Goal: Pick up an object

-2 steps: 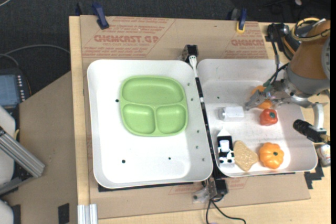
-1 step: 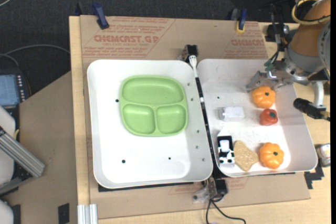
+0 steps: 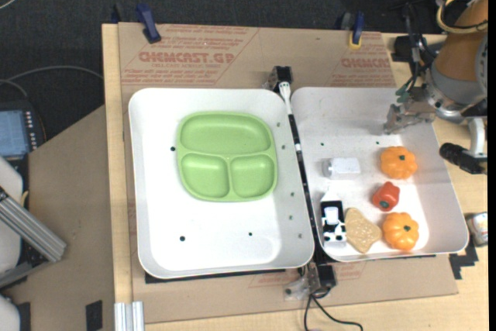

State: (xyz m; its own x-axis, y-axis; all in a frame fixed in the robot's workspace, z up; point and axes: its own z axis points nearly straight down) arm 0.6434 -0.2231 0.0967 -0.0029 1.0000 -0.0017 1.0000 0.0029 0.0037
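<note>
Near edge, lower right of frame: small orange plastic pumpkin, tan biscuit-shaped toy touching it, black-and-white boxy toy by the divider. Above these, red plastic pepper, pale grey flat block, second orange pumpkin. All lie in the right white bin.

Left white bin carries a green three-compartment plastic tray.

Far right, grey gripper hangs over the right bin's upper part, just above the second pumpkin. Jaws: cannot tell how wide; nothing visibly between them.

Risk, my judgement: round pumpkins may roll or squirt out of a pinch; the lower cluster is crowded.
</note>
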